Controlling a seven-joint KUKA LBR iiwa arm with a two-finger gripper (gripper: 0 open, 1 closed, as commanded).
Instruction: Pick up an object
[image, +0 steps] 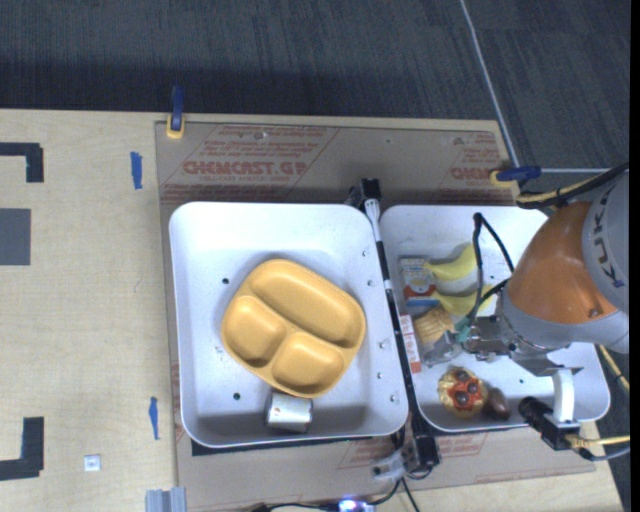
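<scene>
Starting left, your yellow divided plate (292, 326) lies face up in the left bin (195, 240), its long axis slanting toward the lower right; it looks stiff, light and slick, so take it by the rim. Whether the gripper (462, 340), low over the packets in the right bin (598, 395), is open or clenched, I cannot tell.

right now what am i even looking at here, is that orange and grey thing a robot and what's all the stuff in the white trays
Yes, it is a robot arm, grey with an orange band, reaching in from the right. One fixed camera looks down on a bench with two shallow white bins. The left bin holds a yellow divided plate and a small silver object just below it. The right bin holds small items: a yellow banana-like toy, a small carton, and a round red and orange toy. The gripper hangs over that clutter; nothing is visibly between its fingers.
</scene>
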